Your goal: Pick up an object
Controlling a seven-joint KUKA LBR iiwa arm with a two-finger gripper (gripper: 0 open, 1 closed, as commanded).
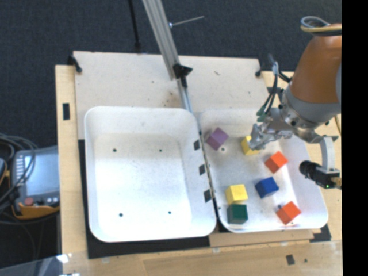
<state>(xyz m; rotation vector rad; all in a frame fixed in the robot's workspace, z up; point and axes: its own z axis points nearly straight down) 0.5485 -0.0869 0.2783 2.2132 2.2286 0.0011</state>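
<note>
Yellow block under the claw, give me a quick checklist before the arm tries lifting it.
1. Claw over yellow block: ok, right above it.
2. Block between the claw's tips: cannot tell, claw covers it.
3. Purple block clear of the claw: ok, apart to its left.
4. Orange block clear: ok, but close.
5. Yellow block inside right bin: ok.

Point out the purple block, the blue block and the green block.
purple block (217, 138), camera view, middle of its top face.
blue block (267, 187), camera view, middle of its top face.
green block (237, 213), camera view, middle of its top face.
</note>
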